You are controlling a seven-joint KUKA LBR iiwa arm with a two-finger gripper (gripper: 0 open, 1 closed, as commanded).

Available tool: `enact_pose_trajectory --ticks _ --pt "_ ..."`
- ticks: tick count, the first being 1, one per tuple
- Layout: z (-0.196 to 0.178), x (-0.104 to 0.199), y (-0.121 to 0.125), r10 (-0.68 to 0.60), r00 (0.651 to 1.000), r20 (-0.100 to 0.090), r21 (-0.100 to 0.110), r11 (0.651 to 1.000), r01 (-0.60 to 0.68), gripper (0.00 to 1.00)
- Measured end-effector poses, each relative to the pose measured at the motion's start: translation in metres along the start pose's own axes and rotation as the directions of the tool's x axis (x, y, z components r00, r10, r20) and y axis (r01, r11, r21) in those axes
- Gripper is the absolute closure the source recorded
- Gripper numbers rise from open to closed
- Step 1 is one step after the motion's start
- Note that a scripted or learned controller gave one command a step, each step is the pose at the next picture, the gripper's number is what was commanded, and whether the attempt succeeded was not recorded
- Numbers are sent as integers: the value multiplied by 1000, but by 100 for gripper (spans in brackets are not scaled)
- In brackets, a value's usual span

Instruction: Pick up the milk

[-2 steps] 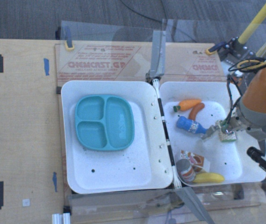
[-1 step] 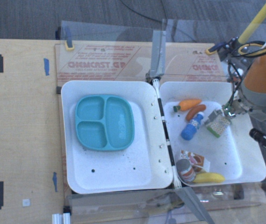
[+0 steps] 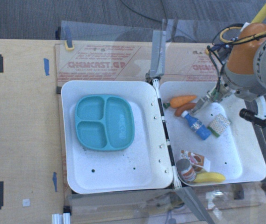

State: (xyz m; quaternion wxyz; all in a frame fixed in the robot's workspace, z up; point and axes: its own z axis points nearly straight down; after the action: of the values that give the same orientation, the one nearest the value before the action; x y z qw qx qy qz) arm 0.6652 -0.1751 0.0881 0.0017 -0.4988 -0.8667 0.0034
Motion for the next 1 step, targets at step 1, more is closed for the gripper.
enact_pose_trajectory --ticks 1 --pt "1 11 -54 -143 990 5 -10 990 143 0"
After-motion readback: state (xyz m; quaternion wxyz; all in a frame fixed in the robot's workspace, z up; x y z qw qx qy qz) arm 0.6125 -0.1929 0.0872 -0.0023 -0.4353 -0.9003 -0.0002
